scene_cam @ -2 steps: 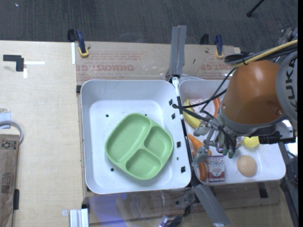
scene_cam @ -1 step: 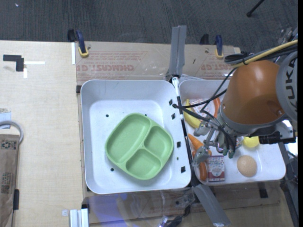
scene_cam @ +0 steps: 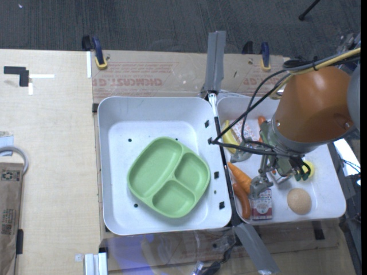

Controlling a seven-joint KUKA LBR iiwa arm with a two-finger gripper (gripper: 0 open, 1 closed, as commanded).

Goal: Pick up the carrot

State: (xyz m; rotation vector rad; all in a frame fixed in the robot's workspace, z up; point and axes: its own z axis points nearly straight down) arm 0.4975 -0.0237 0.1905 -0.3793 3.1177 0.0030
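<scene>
I see two bins side by side on the surface (scene_cam: 51, 125). The left bin (scene_cam: 112, 171) holds a divided plate (scene_cam: 168, 177). The right bin (scene_cam: 332, 208) holds the carrot (scene_cam: 240, 177) along its left wall, an egg (scene_cam: 299, 201) to its right.

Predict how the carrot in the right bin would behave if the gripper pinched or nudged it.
The carrot looks smooth and tapered, so it may slip from a pinch near its thin end. Its rounded body would probably roll if nudged. It lies close to the ketchup bottle and the bin wall, perhaps crowding the gripper.
</scene>
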